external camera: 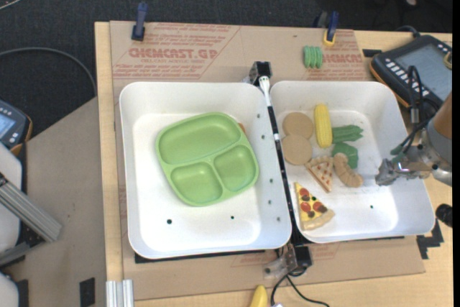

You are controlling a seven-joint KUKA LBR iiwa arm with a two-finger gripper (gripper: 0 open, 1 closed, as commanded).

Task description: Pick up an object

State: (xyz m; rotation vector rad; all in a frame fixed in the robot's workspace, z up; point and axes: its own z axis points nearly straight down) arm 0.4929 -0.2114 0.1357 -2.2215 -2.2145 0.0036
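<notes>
So the gripper [386,175] sits low inside the right bin [374,216], coming in from the bin's right side, and it's got nothing between its fingers as far as I can see. Whether those fingers are spread or pinched together, I honestly can't tell, it's a small grey blob at this angle.

All the toy food is in that same bin, bunched toward its left half. Closest to the gripper is a tan piece [346,170], maybe a chicken bit, just off to the gripper's left. Touching that on its far side is a waffle wedge [321,172]. Above them lie green beans [346,133] and a corn cob [323,125], with two round cookies [297,138] nearer the bin's left wall. A pizza slice [312,205] lies toward the bin's front left corner.

The left bin [144,219] just holds a green divided plate [208,157], well apart from the action.

Progress-wise: I'd say barely started. Nothing is lifted, every piece sits flat on the bin floor. What's left is basically everything: line up over a piece, close on it, and lift. The tan piece looks like the obvious candidate given how near it is, but that's my guess.
</notes>
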